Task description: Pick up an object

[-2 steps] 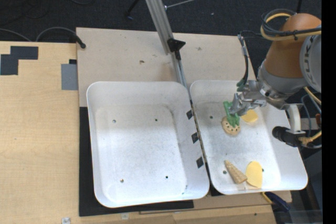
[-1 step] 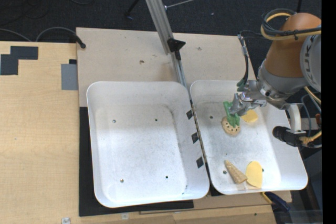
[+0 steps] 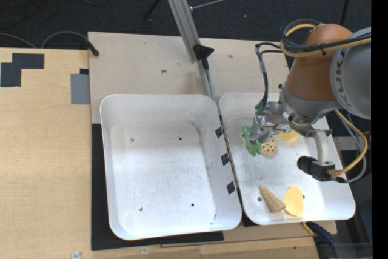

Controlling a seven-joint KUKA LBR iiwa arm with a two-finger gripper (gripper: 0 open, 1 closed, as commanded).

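- Two white bins sat side by side on a pale bench; the left bin (image 3: 157, 167) held nothing to grasp.
- Low in the right bin (image 3: 339, 206), the gripper (image 3: 262, 132) hung over a green toy (image 3: 250, 141) beside a spotted biscuit (image 3: 270, 147); whether it was open or gripping couldn't be told.
- A clean pick probably needed the fingers centred on the green toy, clear of the biscuit, before lifting straight.
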